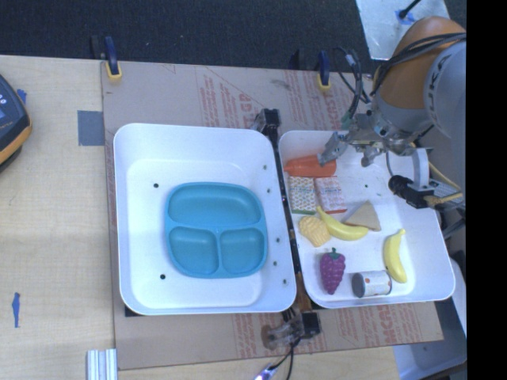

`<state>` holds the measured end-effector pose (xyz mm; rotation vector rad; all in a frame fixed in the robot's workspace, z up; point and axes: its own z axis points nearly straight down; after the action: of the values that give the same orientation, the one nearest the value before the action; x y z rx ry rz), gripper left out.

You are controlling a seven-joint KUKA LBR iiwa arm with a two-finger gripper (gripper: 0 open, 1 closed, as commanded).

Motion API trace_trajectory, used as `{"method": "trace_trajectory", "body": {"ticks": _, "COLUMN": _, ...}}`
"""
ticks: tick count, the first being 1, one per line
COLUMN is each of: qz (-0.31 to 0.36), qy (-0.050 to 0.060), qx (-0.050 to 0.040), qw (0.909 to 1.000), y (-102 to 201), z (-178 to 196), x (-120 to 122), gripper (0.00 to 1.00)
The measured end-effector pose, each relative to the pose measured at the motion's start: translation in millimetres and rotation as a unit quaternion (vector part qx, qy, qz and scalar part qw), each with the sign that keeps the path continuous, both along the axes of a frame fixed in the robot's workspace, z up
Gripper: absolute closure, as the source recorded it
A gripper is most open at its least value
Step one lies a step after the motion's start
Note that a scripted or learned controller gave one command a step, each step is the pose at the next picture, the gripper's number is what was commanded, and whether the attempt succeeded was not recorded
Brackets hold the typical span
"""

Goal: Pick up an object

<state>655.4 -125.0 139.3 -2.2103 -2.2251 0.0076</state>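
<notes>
Left bin (127, 212): it holds a blue divided plate (215, 229) lying flat near its middle.
Right bin (444, 279): toy food is lying close together here.
Carrot (307, 165): orange, lying flat at the far left corner of the right bin, under the gripper tip; I judge it the target.
Nearby items: a checked cracker (302, 195), a corn piece (314, 230), a curved banana (343, 228), a tan wedge (364, 215), purple grapes (332, 269), a small can (371, 283), a second banana (395, 256).
Gripper (333, 150): low over the right end of the carrot, seemingly touching it; whether it is open or closed, I cannot tell.
Good practice: come down straight, close across the narrow width of the carrot, stay away from the bin wall, then lift slowly.
</notes>
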Motion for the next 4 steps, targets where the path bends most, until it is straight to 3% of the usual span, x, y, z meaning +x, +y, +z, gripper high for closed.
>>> {"method": "trace_trajectory", "body": {"ticks": 1, "qz": 0.000, "qy": -0.004, "qx": -0.0012, "qw": 1.0000, "y": 25, "z": -39, "x": -19, "gripper": 0.00}}
{"method": "trace_trajectory", "body": {"ticks": 2, "qz": -0.001, "qy": -0.003, "qx": 0.0001, "qw": 1.0000, "y": 26, "z": 22, "x": 1, "gripper": 0.00}}
{"method": "trace_trajectory", "body": {"ticks": 3, "qz": -0.001, "qy": -0.009, "qx": -0.0005, "qw": 1.0000, "y": 32, "z": -30, "x": 5, "gripper": 0.00}}
{"method": "trace_trajectory", "body": {"ticks": 4, "qz": 0.001, "qy": -0.010, "qx": -0.0014, "qw": 0.9999, "y": 31, "z": -18, "x": 6, "gripper": 1.00}}
